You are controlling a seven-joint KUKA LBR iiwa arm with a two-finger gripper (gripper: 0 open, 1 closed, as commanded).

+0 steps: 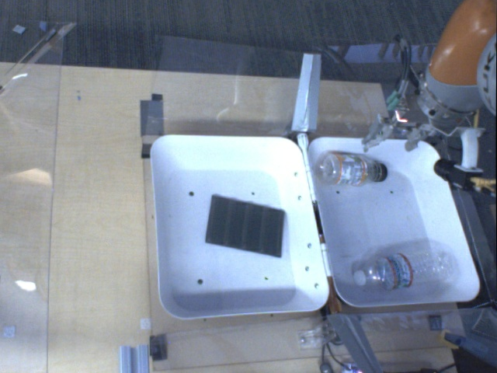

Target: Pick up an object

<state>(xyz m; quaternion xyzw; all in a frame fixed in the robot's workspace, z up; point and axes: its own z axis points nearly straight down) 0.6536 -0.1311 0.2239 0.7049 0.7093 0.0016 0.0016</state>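
In the right bin (435,208), a clear plastic bottle with a dark cap (351,169) lies on its side near the far left corner. A second clear bottle with a blue label (400,270) lies near the front edge. The left bin (175,208) holds a flat dark grey ribbed pad (245,224). My gripper (394,137) hangs over the far rim of the right bin, just right of and behind the dark-capped bottle. Its fingers are spread apart with nothing between them.
A metal divider post (306,92) rises behind the seam between the bins. Cables and a white fitting (468,150) hang by the arm at the right. Bare wooden bench (78,208) stretches left of the bins.
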